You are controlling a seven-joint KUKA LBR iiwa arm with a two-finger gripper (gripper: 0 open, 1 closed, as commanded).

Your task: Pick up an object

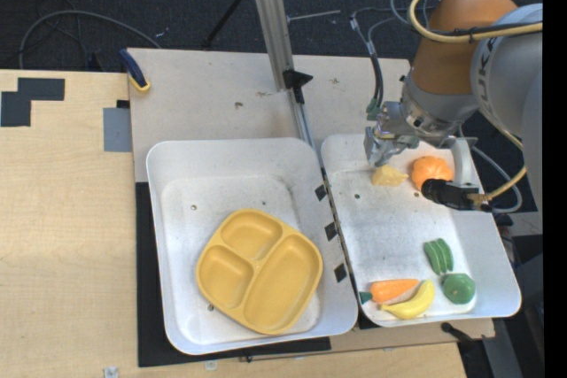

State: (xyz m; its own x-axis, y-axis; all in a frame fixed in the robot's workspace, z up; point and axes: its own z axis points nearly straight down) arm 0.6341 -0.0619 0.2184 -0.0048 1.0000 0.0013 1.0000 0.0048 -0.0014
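The right bin [399, 235] holds the loose items. A pale yellow lump [389, 177] lies near its far edge, and an orange fruit [430, 169] sits just right of it. At the near edge lie a carrot piece [392, 289], a banana [411, 304], a green pepper-like piece [438, 255] and a round green item [458, 288]. My gripper [383, 150] hangs at the bin's far edge, directly above and behind the pale lump. Nothing shows between its fingers.
The left bin [168, 190] holds a yellow divided plate [259, 270]. An aluminium post [273, 22] rises behind the bins. A black fitting [447, 192] of the arm lies over the right bin beside the orange. Cables trail on the floor behind.
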